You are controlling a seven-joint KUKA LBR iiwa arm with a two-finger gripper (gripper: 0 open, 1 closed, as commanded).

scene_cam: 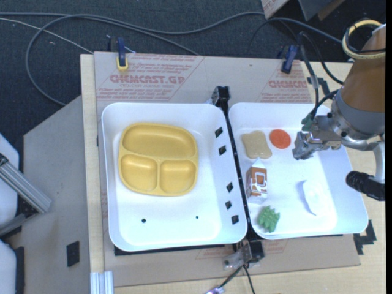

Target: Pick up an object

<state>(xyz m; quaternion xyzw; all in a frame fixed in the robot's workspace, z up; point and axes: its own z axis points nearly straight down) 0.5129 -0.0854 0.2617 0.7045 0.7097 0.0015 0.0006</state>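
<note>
From the overhead camera, two white bins sit side by side on the bench. The left bin (pixel 116 182) holds a yellow tray (pixel 159 158) with three compartments, lying flat and nothing visible in it. The right bin (pixel 343 188) holds the loose items: a tan slice (pixel 255 144) near the divider, an orange disc (pixel 280 139) just beside it, a small packet (pixel 257 182) below the slice, a green piece (pixel 268 218) near the front wall, and a white object (pixel 313 197) (hard to read against the white floor) toward the right.

The arm reaches in from the right, its orange band above the wrist, and the gripper (pixel 304 147) hangs over the upper part of the right bin, just beside the orange disc and apart from it. Whether the gripper is released or clenched I cannot tell; that part is too small and dark to read. Nothing shows between them, so no grasp can be claimed.

Judged from this, the pick is not yet done: every item lies on the bin floor. The disc looks the likeliest target, being nearest. What remains is to close on an item and lift it clear, and a flat disc may slip
</note>
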